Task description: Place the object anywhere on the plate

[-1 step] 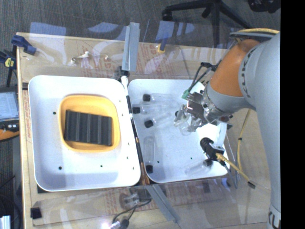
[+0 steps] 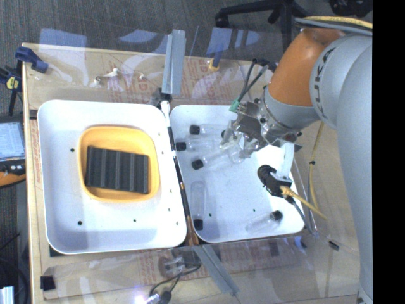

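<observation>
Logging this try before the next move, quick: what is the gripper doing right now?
Gripper: over the right bin, among the clear vials; whether it is open, closed or holding anything cannot be told.

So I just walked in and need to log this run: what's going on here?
A grey KUKA arm reaches in from the right, its gripper low over the right bin, among small clear vials with black caps. I can't tell whether it has one. The yellow plate in the left bin carries only a dark ribbed block, so no vial has been placed yet.
</observation>
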`<state>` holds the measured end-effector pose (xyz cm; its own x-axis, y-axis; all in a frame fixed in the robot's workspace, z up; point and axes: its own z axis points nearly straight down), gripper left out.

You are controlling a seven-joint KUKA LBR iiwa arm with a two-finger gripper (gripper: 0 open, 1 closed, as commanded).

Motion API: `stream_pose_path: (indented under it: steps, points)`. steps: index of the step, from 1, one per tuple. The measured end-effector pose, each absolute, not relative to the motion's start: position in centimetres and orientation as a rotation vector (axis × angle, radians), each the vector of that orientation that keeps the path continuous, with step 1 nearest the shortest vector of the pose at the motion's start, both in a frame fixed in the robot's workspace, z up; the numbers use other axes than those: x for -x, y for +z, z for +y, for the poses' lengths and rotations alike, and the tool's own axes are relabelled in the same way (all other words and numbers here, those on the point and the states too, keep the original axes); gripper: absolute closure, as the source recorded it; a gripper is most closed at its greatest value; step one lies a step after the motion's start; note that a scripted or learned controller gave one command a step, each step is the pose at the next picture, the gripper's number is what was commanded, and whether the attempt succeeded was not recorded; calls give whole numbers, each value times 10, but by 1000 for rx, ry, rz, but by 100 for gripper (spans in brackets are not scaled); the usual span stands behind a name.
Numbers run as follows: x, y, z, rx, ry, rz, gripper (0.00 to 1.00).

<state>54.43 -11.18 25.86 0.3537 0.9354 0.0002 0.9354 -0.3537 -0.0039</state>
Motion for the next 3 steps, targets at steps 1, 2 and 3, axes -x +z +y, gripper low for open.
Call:
stream_pose_path:
  steps: [1, 2, 3]
  points:
    - [-559, 204, -54, 2482, 8, -1918, 100]
    - [-574, 191, -11, 2187, 7, -2247, 100]
    - [-574, 191, -12, 2188, 6, -2247, 0]
